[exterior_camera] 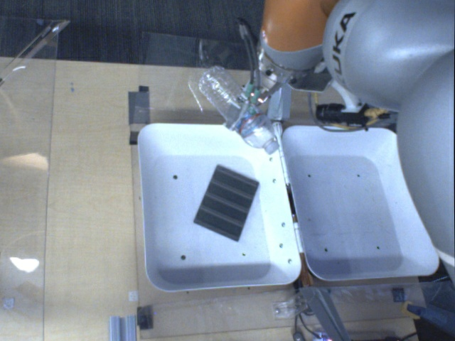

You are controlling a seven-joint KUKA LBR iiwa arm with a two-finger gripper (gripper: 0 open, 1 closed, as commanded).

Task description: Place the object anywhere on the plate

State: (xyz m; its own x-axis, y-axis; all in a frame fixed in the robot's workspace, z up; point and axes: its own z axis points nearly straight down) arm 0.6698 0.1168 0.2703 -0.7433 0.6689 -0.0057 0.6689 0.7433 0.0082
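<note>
A clear plastic bottle (pixel 226 102) hangs tilted in the air above the far right corner of the left bin (pixel 151 212). Its wide base points up and to the left, its narrow end down toward the bin's corner. My gripper (pixel 257 106) is shut on the bottle near its lower end, just below the orange wrist band. The plate (pixel 227 202), a dark ridged rectangle, lies flat and turned at an angle in the middle of the left bin, below and slightly left of the bottle.
The right bin (pixel 355 190) stands next to the left one, partly under the grey arm (pixel 398 55). A thin wall divides the two bins. Black brackets (pixel 140 105) sit on the wooden bench at the left bin's far corner.
</note>
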